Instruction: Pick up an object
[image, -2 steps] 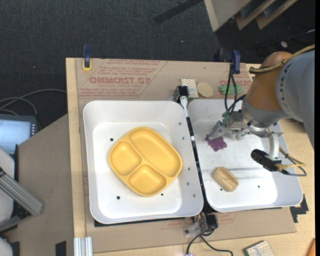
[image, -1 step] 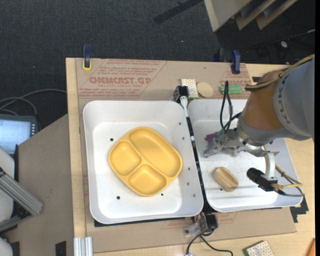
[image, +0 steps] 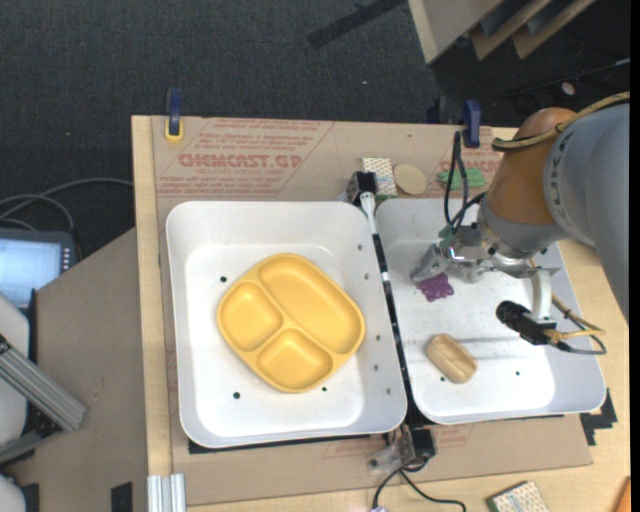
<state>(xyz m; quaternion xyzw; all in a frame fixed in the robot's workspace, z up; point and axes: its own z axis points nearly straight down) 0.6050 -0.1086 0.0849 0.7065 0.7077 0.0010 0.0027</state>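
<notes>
Purple piece (image: 436, 289), the likeliest pick, lay near the middle of the right bin (image: 500, 405), toward the edge it shares with its neighbour. Closest to that bin's front edge rested a tan rounded lump (image: 451, 357), well apart from the robot and untouched. Beside it, a yellow divided tray (image: 290, 321) sat at a slant in the middle of the left bin (image: 200, 250).

Farther back, the gripper (image: 440, 270) hung just over the purple piece, close enough that contact could not be ruled out. Whether the gripper was spread or closed could not be told, and nothing showed the piece caught in it. The grey arm (image: 590, 170) reached in across the right bin's far right corner. Beyond both bins, a pale disc (image: 410, 179) lay on the bench (image: 250, 160) near its far edge.

The step in hand appeared to be the approach or the grasp itself, with no lift made. The next move probably called for closing squarely on the small, flat-looking piece and then rising straight, since so slight a thing could easily slip out.
</notes>
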